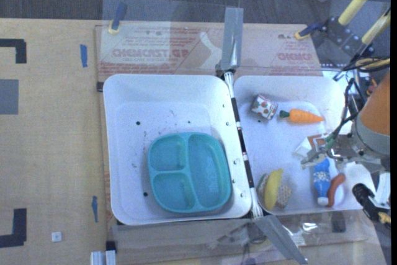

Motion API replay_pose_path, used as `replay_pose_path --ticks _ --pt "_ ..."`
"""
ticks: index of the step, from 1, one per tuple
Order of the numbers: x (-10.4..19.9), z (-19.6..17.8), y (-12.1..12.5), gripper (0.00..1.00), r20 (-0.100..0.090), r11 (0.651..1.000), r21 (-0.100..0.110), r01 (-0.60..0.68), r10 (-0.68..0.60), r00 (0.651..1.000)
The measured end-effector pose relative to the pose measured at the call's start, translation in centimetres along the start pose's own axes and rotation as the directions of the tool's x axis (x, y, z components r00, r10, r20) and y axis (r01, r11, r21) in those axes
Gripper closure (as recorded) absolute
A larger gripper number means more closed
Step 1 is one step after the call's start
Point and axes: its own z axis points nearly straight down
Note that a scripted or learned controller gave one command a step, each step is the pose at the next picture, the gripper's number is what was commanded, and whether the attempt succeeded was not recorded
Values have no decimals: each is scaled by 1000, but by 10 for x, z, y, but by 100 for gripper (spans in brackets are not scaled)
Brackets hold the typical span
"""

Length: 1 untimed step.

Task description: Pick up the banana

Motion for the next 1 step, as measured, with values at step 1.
replay_pose_path --ticks 1 --pt "-14 46 0 0 -2 997 -4 -78 78 997"
